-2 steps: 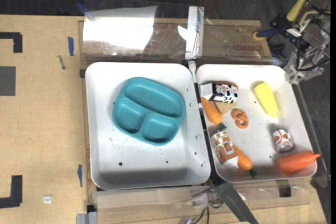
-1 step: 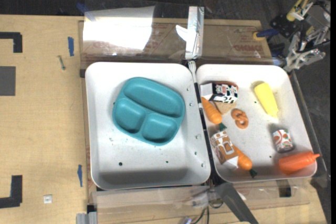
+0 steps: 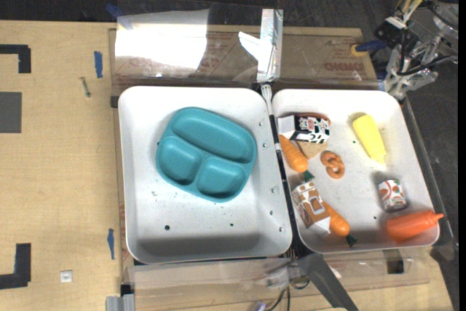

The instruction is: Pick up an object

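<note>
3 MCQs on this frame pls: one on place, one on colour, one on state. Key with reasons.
1. Which bin holds the divided plate?
A. left bin
B. right bin
C. neither, it lies on the bench

2. What colour is the divided plate?
A. red
B. teal
C. black

3. Where is the pincer relative to the bins?
A. down among the toys in the right bin
B. pressed on the plate
C. outside the bins, past the right bin's far right corner

Key:
1 A: the divided plate lies in the left bin.
2 B: its surface is teal.
3 C: the pincer sits beyond the rim of the right bin, clear of the yellow toy and the rest.
</note>
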`<state>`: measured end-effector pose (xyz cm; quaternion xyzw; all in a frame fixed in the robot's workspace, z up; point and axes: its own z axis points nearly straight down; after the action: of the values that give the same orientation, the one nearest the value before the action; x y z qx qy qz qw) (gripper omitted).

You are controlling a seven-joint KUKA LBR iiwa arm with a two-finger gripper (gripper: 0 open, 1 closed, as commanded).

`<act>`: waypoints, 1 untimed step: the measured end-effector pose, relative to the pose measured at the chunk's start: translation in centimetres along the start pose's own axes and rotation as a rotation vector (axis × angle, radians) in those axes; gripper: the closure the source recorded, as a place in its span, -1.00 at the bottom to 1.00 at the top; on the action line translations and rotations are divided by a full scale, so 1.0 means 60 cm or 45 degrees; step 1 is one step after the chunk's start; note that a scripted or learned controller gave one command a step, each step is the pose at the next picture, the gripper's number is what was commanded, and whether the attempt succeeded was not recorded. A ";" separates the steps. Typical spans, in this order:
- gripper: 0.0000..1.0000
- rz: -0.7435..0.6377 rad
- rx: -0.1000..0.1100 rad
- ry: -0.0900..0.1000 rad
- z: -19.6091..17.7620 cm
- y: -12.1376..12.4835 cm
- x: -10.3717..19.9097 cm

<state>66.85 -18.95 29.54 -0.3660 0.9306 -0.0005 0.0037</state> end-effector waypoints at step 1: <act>1.00 -0.145 0.005 -0.002 0.004 -0.041 0.038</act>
<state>66.85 -22.27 29.32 -0.4183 0.9083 -0.0022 0.0053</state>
